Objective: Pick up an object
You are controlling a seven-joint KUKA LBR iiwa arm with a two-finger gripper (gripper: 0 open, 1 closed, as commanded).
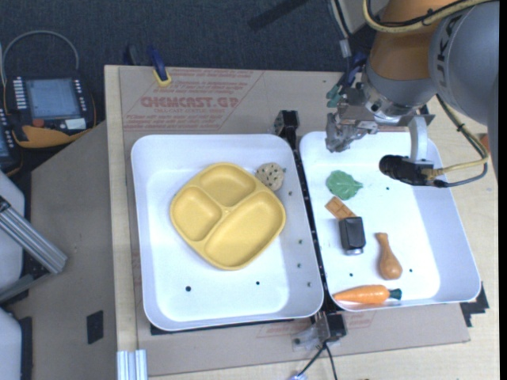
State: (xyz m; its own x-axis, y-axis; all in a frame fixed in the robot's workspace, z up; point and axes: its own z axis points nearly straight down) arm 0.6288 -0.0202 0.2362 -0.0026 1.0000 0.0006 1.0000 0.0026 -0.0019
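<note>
Left bin [158, 291]: a yellow divided plate [228, 224] with a cookie [271, 175] at its upper right edge. Right bin [444, 236]: green leaf [344, 184], brown block [340, 208], black box [352, 234], brown drumstick [387, 257], carrot [366, 294]. The gripper [342, 137] hangs over the right bin's far left corner, nothing held; how wide it stands, I cannot tell. Judged target: the leaf, nearest, just toward the camera from it.

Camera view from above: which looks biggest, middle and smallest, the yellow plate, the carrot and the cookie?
1. Yellow plate, biggest by far.
2. Carrot.
3. Cookie, smallest; the plate seems to hide part of it, so it may be a bit bigger than it looks.
</note>
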